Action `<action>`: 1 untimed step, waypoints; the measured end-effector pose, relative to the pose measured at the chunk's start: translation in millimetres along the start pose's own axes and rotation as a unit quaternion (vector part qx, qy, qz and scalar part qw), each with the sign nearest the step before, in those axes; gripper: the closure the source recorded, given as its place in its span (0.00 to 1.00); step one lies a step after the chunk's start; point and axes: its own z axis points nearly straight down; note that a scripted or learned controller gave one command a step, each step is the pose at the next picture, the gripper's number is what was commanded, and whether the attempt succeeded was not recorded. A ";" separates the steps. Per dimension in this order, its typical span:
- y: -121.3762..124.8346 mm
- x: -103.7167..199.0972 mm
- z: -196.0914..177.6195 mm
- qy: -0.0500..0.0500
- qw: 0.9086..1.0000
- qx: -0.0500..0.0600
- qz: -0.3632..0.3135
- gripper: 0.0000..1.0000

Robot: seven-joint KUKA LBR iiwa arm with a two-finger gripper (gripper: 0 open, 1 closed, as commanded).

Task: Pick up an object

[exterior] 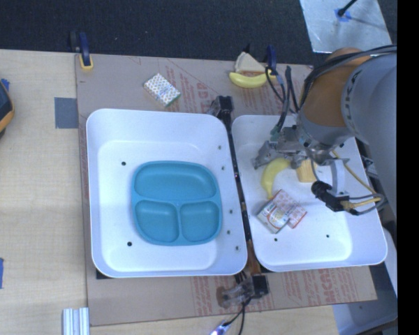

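The place was a robotics lab, not a home. A wooden bench (35, 208) carried a cardboard sheet (195, 82) held by blue clamps (84, 51), with two white bins (101, 187) set side by side on it. A grey arm (363, 96) with loose cables (286, 93) reached in over the right one. Tape marks (65, 112) sat on the bench, and dark carpet (160, 12) lay beyond it.

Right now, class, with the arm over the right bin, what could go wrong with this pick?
The gripper sits at the top of the banana, so a grasp on that curved end might slip off. The packet lies just below the banana and could be nudged. The right bin's left wall is close, so the banana could get pushed against it.
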 end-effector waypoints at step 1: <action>-29.7 11.1 0.6 -0.001 1.000 0.001 0.000 0.00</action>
